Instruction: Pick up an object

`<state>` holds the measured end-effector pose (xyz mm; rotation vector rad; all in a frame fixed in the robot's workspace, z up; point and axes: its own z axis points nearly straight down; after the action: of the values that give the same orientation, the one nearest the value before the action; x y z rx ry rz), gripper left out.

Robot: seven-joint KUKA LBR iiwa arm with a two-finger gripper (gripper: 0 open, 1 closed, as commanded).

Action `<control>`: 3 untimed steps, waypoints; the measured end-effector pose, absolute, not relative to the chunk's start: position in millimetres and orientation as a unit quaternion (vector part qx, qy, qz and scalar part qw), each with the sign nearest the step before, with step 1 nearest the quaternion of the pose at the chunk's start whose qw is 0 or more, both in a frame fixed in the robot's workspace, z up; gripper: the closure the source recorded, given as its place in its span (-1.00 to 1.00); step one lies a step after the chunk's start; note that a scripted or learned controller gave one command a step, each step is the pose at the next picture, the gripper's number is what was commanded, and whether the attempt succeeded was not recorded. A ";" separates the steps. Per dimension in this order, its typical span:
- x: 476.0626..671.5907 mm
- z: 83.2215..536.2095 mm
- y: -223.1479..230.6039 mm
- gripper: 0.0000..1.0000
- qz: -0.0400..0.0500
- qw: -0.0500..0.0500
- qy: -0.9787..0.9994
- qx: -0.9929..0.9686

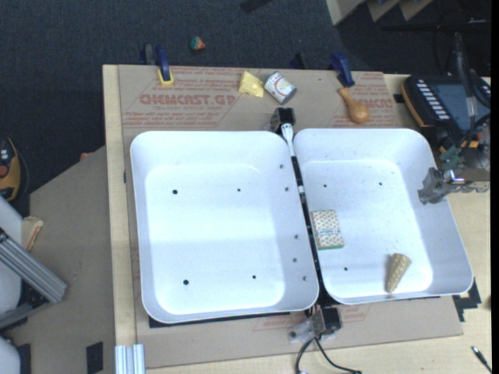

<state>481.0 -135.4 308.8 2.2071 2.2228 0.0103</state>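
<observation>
The right bin (366,158) is the landmark. A small patterned box (327,229) lies flat inside it against its left wall, and a tan cone (397,272) lies near its lower right corner. Either will do as the object. The cone looks the safer choice, since it sits clear of the walls; the approach should be straight down, jaws spanning its narrow width. The box hugs the wall, which leaves little room on that side. The gripper (437,185) hangs at the bin's right rim, touching neither object; how wide it stands I cannot tell
</observation>
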 end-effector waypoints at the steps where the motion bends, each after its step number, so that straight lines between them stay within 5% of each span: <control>1: 480.8 457.9 -91.3 1.00 0.007 0.008 0.710 0.704; 2: 512.9 366.7 -38.7 1.00 -0.002 -0.003 0.709 0.705; 3: 545.9 477.8 27.9 1.00 0.006 0.005 0.710 0.704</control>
<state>545.9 27.9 477.8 2.2047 2.2238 0.0198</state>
